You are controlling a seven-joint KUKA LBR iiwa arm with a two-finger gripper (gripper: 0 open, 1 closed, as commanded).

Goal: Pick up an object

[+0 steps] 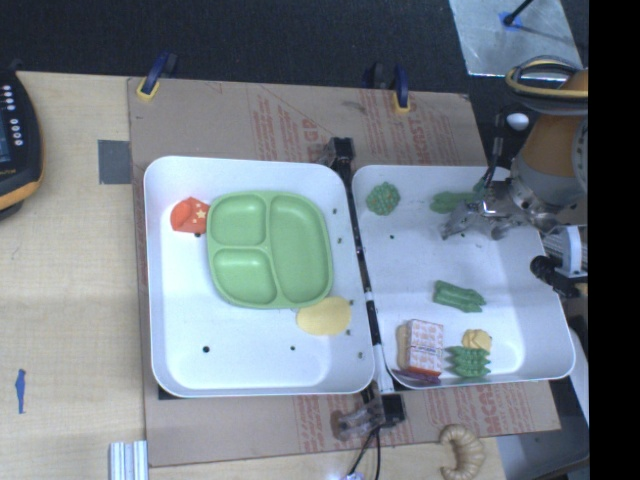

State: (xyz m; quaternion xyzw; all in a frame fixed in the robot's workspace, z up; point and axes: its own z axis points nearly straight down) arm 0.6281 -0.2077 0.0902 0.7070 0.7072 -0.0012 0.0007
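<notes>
Your gripper (478, 220), fingers spread wide and empty, sits low in the right bin (540, 363); the pod (452, 202) lies just left, lengthwise left-right.

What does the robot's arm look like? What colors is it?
The arm is chunky and rounded, mostly grey, with a bright orange band near the top. Lower down it ends in a small silvery metal gripper with thin, dark grey fingers. A black part sticks out on the arm's side, near the edge of the right bin.
</notes>
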